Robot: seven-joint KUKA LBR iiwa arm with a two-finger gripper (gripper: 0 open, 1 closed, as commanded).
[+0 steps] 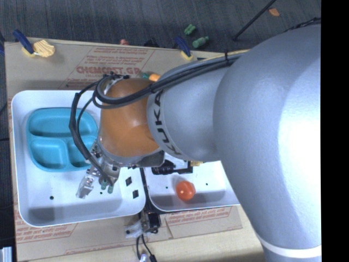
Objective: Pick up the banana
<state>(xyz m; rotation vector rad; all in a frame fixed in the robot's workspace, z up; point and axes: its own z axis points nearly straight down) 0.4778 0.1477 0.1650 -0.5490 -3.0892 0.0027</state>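
Observation:
My gripper (95, 185) hangs low over the left white bin (32, 201), just below and right of a blue divided tray (52, 138). Its fingers stand apart, open, and only bare bin floor shows between them. The orange wrist band (128, 121) and the grey arm cover the middle of both bins. A thin yellow sliver (195, 162) peeks out at the arm's lower edge over the right bin; I cannot tell what it is.
An orange-red round object (185, 190) lies near the front of the right bin (218, 198). Black cables loop around the wrist. Blue clamps hold the cardboard underlay at the back corners. The bench's front edge lies just below the bins.

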